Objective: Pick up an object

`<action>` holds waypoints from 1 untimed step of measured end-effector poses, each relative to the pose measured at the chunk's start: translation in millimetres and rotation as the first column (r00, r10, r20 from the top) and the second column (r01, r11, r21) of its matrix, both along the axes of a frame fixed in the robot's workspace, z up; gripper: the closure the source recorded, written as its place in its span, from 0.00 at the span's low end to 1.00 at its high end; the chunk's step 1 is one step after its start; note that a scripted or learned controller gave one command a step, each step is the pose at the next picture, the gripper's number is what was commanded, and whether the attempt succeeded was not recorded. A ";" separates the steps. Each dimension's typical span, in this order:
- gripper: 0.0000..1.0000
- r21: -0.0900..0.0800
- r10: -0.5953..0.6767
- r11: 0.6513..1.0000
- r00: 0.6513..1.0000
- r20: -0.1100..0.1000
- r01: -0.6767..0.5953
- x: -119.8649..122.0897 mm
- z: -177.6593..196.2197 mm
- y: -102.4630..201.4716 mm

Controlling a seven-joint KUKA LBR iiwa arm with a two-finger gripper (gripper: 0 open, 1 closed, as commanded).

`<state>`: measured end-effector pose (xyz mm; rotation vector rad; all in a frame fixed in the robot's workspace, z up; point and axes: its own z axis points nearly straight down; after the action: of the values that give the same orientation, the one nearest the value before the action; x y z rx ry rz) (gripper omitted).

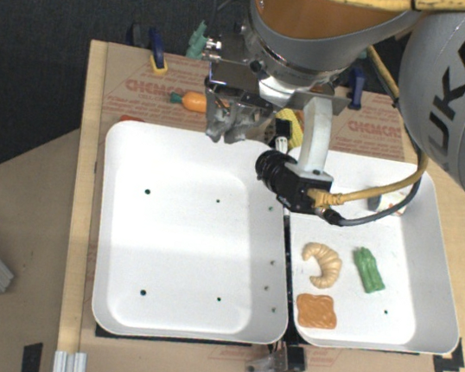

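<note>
Croissant [322,264] lies in the right bin [431,256], well apart from the claw [229,123]; grip state unclear.

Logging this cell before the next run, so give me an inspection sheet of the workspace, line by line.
Surface: two white bins side by side, left bin, right bin, on a brown board.
Job's things: croissant, green piece and orange waffle in the right bin.
Clutter: orange item on the board behind the left bin.
Pincer: pincer at the left bin's back edge; finger state unclear.
Cables: yellow cable across the right bin.
Surroundings: blue clamps at the board's rear.
</note>
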<state>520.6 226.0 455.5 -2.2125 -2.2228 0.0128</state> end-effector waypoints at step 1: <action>1.00 0.006 -0.001 1.000 1.000 0.014 0.001 -43.2 57.1 -1.2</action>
<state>477.4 224.8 512.6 -2.2185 -2.2258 -0.0096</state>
